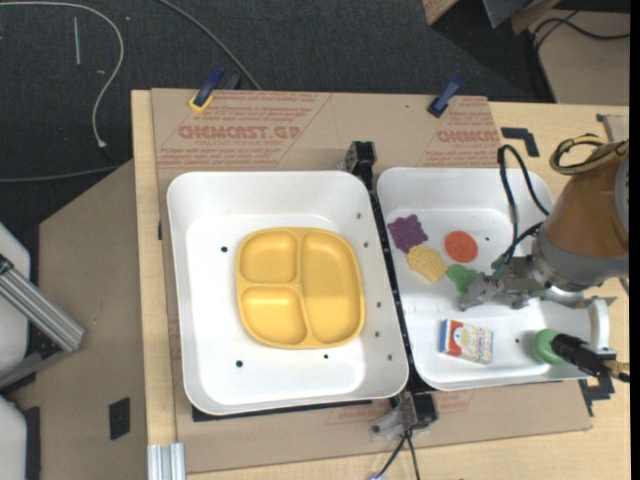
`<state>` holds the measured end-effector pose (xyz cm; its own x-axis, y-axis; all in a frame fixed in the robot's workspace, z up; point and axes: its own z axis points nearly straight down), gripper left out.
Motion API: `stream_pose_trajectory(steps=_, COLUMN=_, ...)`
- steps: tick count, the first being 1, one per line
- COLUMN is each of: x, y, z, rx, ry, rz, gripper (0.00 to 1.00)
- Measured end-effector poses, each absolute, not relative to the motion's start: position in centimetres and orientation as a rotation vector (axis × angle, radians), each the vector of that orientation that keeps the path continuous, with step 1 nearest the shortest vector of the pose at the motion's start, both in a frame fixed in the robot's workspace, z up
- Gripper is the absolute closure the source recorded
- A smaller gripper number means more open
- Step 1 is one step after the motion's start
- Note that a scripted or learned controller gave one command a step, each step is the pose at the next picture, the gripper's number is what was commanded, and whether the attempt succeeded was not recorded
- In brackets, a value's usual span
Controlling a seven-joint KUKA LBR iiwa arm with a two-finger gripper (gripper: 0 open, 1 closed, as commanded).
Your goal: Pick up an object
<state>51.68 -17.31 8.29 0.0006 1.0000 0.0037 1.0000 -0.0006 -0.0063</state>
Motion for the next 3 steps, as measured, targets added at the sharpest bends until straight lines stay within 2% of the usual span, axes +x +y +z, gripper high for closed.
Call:
stream_pose_trajectory(steps=1, x=51.9, y=-17.3, z=9.7, rx=-2.221, ry=-2.22, rz=-0.003, gripper=1.0)
stream_pose_trajectory(steps=3, x=51.3, y=-15.9, z=21.4, rx=-2.223, ry=-2.229, rz=-0.007, gripper=1.0)
